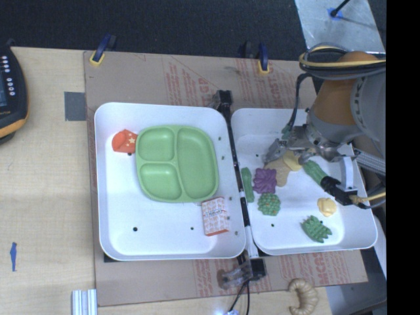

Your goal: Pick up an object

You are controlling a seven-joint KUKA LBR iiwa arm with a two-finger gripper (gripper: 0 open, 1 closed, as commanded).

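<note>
Gripper [283, 151] sits low in the right bin [295, 241], just above the purple toy [265, 180]; whether it grips anything, I cannot tell.

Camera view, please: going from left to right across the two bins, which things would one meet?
Red toy → green divided plate → small printed packet → green pod at the right bin's left wall → purple toy → spiky green toy → yellow toy.
</note>
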